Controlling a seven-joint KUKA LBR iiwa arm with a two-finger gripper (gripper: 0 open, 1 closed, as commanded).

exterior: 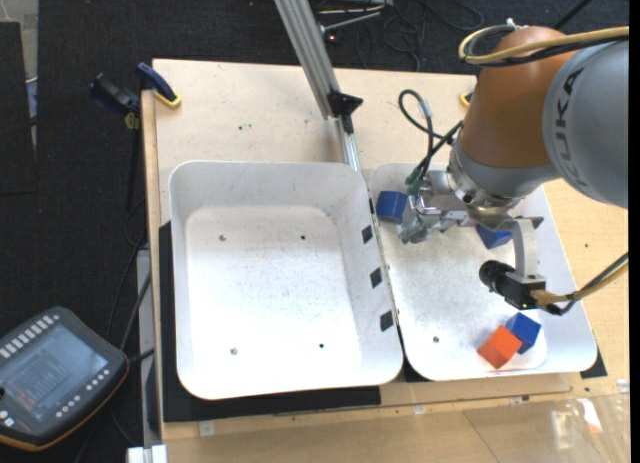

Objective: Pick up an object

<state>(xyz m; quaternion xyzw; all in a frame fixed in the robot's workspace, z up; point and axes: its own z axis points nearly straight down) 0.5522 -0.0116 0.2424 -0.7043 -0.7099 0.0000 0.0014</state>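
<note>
Blue block [391, 205] sits at the far left corner of the right bin [440, 351], close against the wall it shares with the left bin [260, 281]. We see the gripper [418, 226] just beside it, low over the bin floor, but from this angle we cannot tell how it is set or whether anything is caught in it. That corner is our main worry: the wall leaves little room on the block's far side, so we judge a closing grasp could nudge the block along the wall or pinch only an edge and let it slip on the lift. Another blue piece [493, 238] lies partly under the wrist, hard to make out. An orange block [499, 348] and a blue cube [523, 330] touch near the bin's near right corner, well apart from the gripper.
</note>
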